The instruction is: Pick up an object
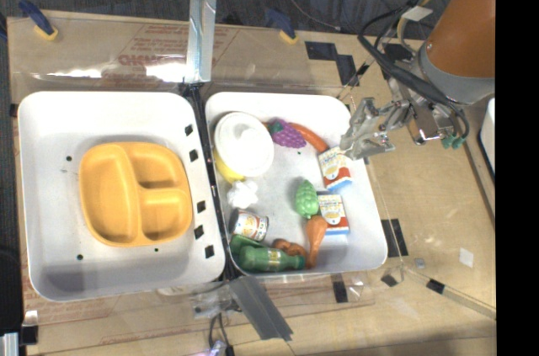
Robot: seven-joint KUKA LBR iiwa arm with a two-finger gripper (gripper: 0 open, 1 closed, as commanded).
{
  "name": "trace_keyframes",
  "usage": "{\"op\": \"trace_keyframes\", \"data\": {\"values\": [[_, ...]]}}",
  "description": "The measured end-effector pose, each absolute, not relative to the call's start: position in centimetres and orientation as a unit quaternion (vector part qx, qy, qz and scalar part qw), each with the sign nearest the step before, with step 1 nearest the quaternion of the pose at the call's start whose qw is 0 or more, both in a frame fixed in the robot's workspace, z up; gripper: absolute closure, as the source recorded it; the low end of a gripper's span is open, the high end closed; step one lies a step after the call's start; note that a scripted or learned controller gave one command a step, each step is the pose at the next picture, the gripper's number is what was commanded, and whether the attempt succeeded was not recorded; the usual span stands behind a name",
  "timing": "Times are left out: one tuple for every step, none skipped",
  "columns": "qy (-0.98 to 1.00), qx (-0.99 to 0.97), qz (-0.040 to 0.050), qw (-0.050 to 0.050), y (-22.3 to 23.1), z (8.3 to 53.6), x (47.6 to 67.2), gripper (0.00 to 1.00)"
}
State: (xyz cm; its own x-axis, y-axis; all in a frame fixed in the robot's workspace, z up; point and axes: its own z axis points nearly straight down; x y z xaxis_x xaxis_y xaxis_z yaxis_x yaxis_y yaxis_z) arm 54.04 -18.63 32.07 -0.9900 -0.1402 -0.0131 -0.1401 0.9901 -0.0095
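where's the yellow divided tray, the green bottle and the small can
yellow divided tray point(135, 193): camera view, on the ridge between its compartments.
green bottle point(268, 258): camera view, on the middle of its body, lying along the right bin's near wall.
small can point(250, 225): camera view, on its label side.

Yellow divided tray point(135, 193), purple grapes point(287, 133), orange carrot point(315, 234), green bottle point(268, 257), white bins point(42, 203).
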Motion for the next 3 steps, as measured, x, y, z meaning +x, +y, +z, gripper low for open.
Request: {"op": "trace_keyframes", "data": {"values": [[0.984, -0.176, 0.0013, -0.002, -17.0, 18.3, 51.6, 1.00], [0.994, -0.114, -0.0010, 0.003, -16.8, 24.5, 58.0, 1.00], [1.000, -0.029, -0.0008, 0.003, -13.7, 28.6, 59.9, 1.00]]}}
